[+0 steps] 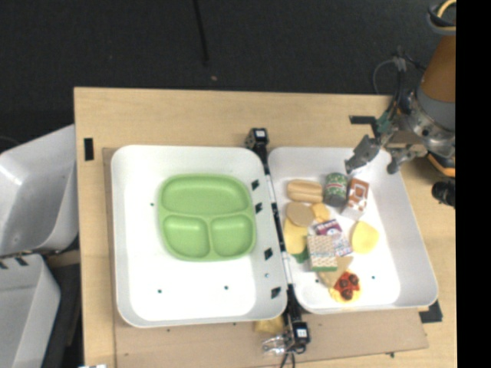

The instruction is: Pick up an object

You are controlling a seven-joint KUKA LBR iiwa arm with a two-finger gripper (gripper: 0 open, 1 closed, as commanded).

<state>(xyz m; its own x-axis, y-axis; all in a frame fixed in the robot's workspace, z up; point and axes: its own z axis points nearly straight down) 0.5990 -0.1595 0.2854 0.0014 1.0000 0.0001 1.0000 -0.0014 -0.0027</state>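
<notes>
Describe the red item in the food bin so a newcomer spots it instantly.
Start at the right bin, the one crowded with toy food. Go to its near edge, below the patterned packet. The cluster of small red berries lies there on a tan piece, the only deep red, bumpy thing in the pile.

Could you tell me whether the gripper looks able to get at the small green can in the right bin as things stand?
Probably yes. The gripper hangs just up and right of the green can, with nothing lying on the can; a hot dog bun and a small red-and-white carton crowd its sides.
</notes>
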